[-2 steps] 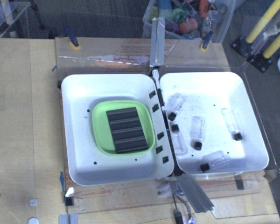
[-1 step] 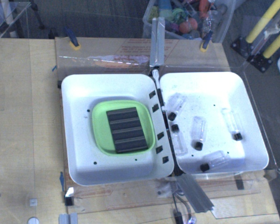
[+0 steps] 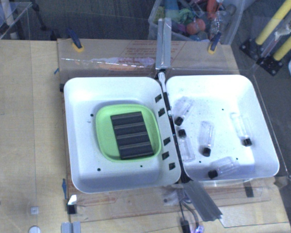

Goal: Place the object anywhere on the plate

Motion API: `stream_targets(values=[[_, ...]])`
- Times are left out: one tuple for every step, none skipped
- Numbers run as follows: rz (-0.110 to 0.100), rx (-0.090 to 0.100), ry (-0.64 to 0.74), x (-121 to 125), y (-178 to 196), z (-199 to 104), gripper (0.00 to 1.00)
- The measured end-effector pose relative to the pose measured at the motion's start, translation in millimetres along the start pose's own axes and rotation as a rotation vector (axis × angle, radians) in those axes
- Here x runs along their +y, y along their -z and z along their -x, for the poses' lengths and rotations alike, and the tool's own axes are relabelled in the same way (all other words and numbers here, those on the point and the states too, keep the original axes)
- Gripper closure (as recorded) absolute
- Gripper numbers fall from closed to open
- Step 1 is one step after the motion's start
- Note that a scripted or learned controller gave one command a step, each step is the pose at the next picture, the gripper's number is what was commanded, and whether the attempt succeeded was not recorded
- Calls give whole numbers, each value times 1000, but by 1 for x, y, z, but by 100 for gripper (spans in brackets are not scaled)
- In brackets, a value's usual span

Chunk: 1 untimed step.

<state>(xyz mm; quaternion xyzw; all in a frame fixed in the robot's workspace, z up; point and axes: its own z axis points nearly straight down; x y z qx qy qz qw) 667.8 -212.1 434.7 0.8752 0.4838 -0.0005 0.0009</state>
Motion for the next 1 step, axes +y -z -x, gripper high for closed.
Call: stream_targets(values=[[1, 2, -125, 1, 0, 2, 0]])
